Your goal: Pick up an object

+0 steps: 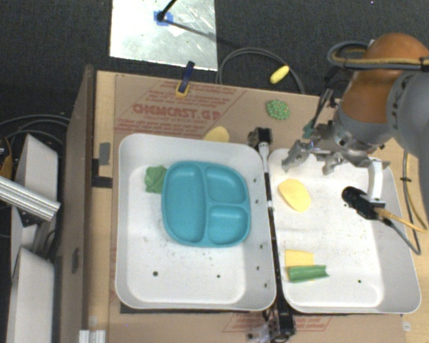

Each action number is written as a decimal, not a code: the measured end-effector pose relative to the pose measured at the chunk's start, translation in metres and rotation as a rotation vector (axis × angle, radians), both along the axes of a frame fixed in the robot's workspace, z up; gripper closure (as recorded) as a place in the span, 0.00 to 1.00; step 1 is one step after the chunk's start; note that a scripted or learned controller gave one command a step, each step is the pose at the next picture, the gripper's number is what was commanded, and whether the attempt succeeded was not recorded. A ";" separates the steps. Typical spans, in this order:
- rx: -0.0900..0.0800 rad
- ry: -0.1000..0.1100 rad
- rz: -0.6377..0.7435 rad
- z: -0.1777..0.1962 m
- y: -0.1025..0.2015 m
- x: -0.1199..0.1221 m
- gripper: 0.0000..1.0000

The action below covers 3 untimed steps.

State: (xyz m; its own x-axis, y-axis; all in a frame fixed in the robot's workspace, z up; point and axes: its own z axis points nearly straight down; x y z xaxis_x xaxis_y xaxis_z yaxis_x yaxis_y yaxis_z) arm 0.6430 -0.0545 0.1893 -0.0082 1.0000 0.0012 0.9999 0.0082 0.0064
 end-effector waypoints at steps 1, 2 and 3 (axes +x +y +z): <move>-0.002 0.012 -0.010 -0.111 -0.039 -0.006 0.00; -0.001 0.005 -0.007 -0.105 -0.036 -0.004 0.00; -0.001 0.002 -0.006 -0.093 -0.036 -0.003 1.00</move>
